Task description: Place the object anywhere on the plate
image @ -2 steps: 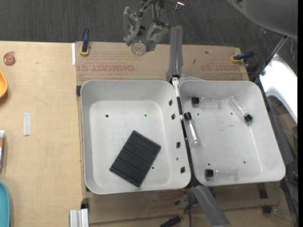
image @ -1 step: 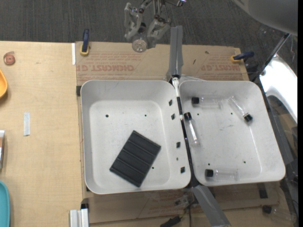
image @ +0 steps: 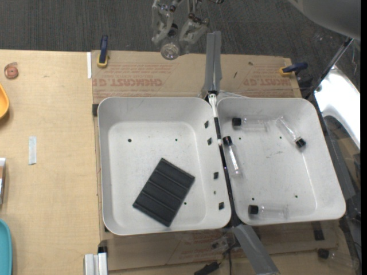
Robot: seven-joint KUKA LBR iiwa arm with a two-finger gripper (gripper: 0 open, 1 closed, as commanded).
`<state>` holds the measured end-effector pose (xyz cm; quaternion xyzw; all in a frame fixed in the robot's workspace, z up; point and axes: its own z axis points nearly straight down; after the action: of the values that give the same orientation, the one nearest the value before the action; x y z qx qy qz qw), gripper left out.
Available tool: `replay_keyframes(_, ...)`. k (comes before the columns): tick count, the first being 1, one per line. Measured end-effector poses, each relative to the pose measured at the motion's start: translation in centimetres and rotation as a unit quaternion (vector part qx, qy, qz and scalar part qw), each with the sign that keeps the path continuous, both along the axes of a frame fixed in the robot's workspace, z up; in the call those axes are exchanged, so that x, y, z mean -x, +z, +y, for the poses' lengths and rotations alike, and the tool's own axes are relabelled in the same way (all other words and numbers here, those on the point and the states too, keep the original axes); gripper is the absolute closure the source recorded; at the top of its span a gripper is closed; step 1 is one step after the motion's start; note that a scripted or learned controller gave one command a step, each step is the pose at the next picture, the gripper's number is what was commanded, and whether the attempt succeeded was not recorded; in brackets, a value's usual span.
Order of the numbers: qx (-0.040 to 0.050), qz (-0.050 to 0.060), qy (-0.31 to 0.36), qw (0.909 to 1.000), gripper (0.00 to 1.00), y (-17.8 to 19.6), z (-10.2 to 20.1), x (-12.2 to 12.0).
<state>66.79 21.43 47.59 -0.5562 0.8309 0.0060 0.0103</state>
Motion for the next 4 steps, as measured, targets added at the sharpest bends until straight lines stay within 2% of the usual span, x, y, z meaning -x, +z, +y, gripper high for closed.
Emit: replay_keyframes(4, -0.0091, -0.002, -0.011, 0.9999, 1.00, 3.1, -0.5, -0.8)
